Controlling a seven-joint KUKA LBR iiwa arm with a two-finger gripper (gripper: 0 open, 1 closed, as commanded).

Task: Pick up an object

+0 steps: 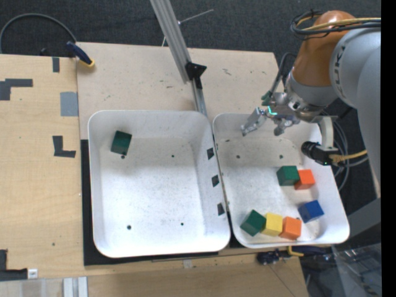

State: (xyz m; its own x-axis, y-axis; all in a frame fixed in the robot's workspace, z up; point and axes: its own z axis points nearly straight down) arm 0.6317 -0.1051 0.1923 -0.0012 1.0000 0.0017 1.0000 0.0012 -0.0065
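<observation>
The gripper hovers with jaws spread and grasping nothing above the far end of the right bin, so no pick is made yet; the blocks, such as the green cube, lie nearer.

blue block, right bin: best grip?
Come straight down on the blue block and pinch its two free side faces. It sits apart from the orange block and the bin wall, so the open gripper likely has room either side.
</observation>
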